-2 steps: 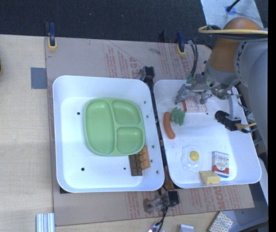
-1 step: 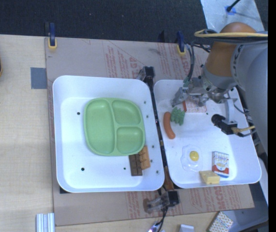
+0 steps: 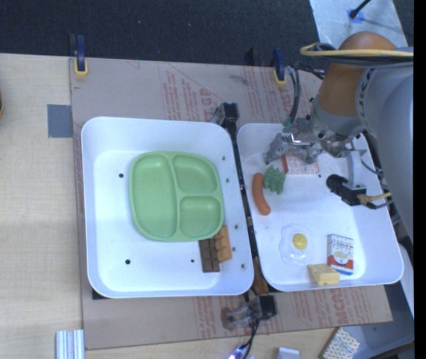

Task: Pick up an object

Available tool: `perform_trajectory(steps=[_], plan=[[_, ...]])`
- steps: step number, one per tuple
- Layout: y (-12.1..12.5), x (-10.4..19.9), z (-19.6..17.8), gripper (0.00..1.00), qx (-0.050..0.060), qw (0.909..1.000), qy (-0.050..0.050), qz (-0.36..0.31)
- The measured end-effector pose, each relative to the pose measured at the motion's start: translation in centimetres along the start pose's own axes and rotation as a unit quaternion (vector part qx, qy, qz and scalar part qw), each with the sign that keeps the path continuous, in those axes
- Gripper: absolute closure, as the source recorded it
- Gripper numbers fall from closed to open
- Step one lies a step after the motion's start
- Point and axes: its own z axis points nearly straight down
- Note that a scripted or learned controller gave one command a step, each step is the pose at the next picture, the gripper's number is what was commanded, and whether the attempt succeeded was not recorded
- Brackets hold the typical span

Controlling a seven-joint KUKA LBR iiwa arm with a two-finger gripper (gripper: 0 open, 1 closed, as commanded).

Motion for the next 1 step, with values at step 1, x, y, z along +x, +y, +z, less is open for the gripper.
perform_trajectory(steps=[1], plan=[[0.01,0.03,-0.01,0.0,0.0,1.0,0.0,0.0]])
